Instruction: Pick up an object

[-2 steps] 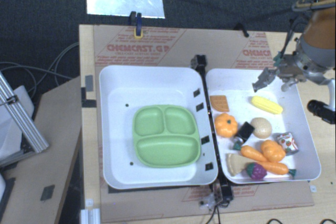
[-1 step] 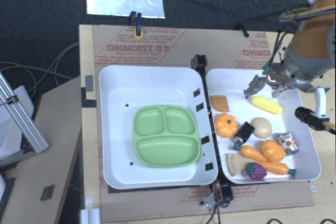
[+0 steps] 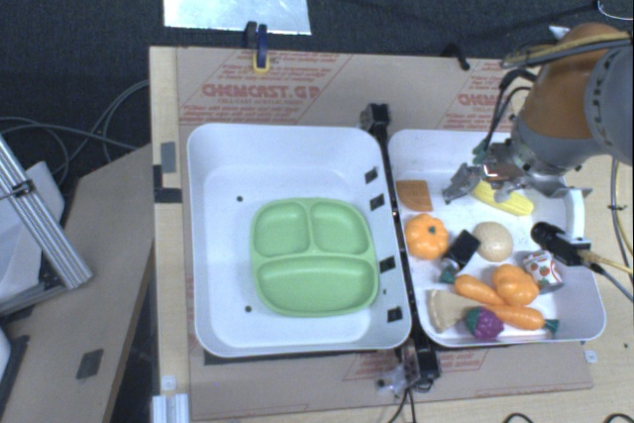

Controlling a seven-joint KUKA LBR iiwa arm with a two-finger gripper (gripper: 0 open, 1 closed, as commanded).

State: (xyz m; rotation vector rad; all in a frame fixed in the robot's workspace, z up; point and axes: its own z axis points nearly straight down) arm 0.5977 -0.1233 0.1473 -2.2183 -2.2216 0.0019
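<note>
My gripper (image 3: pixel 478 177) hangs over the upper part of the right bin (image 3: pixel 592 312), reaching in from the right. It is directly above and partly covering the left end of a yellow corn cob (image 3: pixel 508 203). An orange cracker (image 3: pixel 415 194) lies to its left. Below it sit an orange pumpkin (image 3: pixel 427 237) and a beige ball (image 3: pixel 492 240). Further toward the front are a small black piece (image 3: pixel 458 251), two carrots (image 3: pixel 476 290) (image 3: pixel 522 317), an orange fruit (image 3: pixel 515 281), purple grapes (image 3: pixel 482 323), a beige wedge (image 3: pixel 442 309) and a red-and-white piece (image 3: pixel 541 268).
The left bin (image 3: pixel 213 213) holds a green divided plate (image 3: pixel 315 256). The black divider (image 3: pixel 388 213) between the bins runs just left of the toys. The grey arm with its orange band (image 3: pixel 570 94) fills the upper right, with a black part (image 3: pixel 558 243) over the right bin's edge.
</note>
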